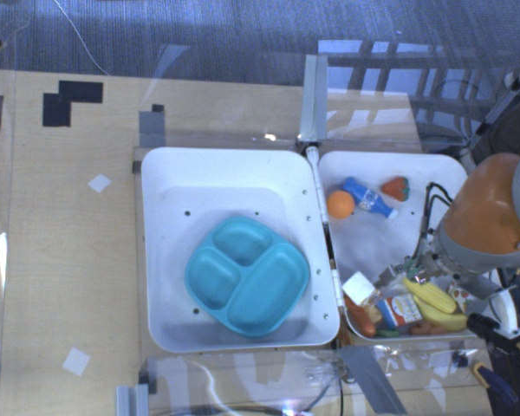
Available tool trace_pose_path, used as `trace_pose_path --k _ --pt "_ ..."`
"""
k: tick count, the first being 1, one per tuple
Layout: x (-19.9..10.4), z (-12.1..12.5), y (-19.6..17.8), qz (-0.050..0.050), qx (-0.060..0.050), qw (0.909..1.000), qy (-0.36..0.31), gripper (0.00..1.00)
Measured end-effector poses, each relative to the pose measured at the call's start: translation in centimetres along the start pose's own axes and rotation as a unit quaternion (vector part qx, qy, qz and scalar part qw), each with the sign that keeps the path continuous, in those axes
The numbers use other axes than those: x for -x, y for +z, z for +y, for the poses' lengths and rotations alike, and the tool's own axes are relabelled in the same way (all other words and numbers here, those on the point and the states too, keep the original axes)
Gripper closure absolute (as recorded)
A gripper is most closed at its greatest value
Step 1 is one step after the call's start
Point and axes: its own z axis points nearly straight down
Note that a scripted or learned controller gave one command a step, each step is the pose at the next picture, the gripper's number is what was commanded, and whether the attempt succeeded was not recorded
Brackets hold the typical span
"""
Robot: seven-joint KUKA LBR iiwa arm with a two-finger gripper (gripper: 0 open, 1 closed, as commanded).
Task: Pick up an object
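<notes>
camera view: arm over right bin (451, 167) – tool (407, 271) low beside bananas (433, 300) and white block (359, 286); finger state cannot be determined. blue plate (247, 274) in left bin (169, 232).

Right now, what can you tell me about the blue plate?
The blue plate is a turquoise tray, plastic by its look, with rounded corners and three sunken sections: two small, one large. It lies flat, turned at an angle, on the floor of the left white bin, toward its near right corner. Nothing rests on it.
</notes>
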Motion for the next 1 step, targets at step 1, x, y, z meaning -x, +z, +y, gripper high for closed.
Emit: trace_pose_path --k 1 --pt "-3.57 1.39 -0.03 -0.002 0.004 0.994 0.11 0.0"
